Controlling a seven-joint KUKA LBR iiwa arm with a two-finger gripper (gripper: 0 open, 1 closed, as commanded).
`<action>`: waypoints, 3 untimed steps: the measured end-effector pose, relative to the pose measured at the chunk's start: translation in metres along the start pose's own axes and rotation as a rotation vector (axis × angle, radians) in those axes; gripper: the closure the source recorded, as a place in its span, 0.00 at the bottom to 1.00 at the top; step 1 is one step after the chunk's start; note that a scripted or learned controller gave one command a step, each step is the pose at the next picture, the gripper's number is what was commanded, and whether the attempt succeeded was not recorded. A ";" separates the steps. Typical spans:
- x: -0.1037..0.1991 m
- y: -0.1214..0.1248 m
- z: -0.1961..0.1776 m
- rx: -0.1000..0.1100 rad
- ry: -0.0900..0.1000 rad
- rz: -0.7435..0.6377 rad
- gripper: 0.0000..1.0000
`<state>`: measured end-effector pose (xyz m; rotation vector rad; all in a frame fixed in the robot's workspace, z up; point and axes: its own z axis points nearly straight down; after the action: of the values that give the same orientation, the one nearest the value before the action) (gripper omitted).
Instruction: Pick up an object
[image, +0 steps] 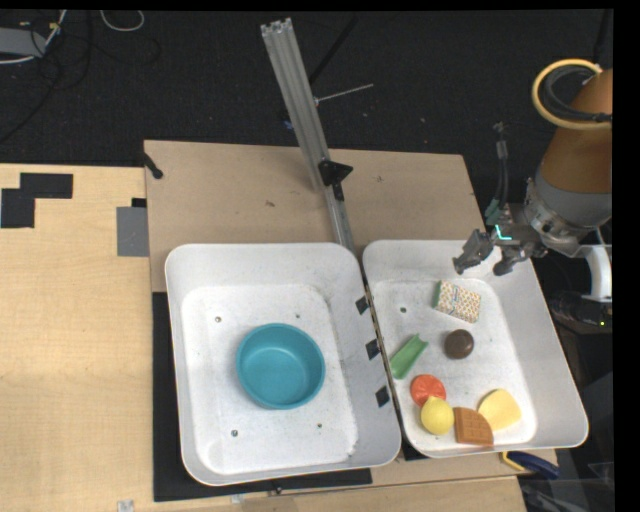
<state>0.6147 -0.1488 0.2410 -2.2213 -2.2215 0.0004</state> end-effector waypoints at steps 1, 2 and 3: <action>0.000 0.000 0.000 0.000 0.000 0.000 0.00; 0.010 -0.002 0.054 0.004 0.001 0.000 0.00; 0.015 -0.002 0.098 0.004 0.001 0.000 0.00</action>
<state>0.6129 -0.1337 0.1428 -2.2184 -2.2195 0.0041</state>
